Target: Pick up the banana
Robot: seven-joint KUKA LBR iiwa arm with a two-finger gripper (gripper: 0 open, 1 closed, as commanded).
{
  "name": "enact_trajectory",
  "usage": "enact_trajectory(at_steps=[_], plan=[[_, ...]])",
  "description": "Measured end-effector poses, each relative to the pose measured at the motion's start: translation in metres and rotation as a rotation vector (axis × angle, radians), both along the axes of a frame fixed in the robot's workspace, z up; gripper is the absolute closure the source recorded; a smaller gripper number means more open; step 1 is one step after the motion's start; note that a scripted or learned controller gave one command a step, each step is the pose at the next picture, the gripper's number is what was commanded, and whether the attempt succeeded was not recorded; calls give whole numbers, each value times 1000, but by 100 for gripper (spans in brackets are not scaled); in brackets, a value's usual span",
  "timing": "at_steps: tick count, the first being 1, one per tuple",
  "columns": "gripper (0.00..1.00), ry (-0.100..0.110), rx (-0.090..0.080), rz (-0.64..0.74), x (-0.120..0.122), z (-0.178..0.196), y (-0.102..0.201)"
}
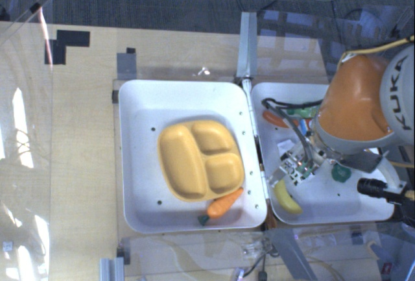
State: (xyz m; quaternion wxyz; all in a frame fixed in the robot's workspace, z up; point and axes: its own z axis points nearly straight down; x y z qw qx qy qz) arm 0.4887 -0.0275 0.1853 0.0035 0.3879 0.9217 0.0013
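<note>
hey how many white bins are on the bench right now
2. The left bin holds a yellow divided plate and a carrot; the right bin holds the banana.

1. My arm (382, 101) is a thick, rounded tube, pale grey on its outer shell.
2. A broad orange band (353, 98) wraps me above the wrist, smooth and domed, catching the light along its top.
3. On the grey shell at the far right I carry dark block letters reading "KUKA" (407, 108).
4. Black cables (285, 104) loop out from under the orange band and run down toward my wrist.
5. My gripper (297, 168) is a small cluster of metal and dark parts, with bits of green and white showing among them; its finer details are too small to make out.
</note>
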Motion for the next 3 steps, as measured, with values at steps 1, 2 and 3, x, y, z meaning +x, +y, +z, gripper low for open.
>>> enact_trajectory(at_steps=[1,2,3], plan=[[0,1,0,190,-1,0,67],[0,-1,-2,190,0,0,11],[0,-3,-1,33,35,15,-21]])
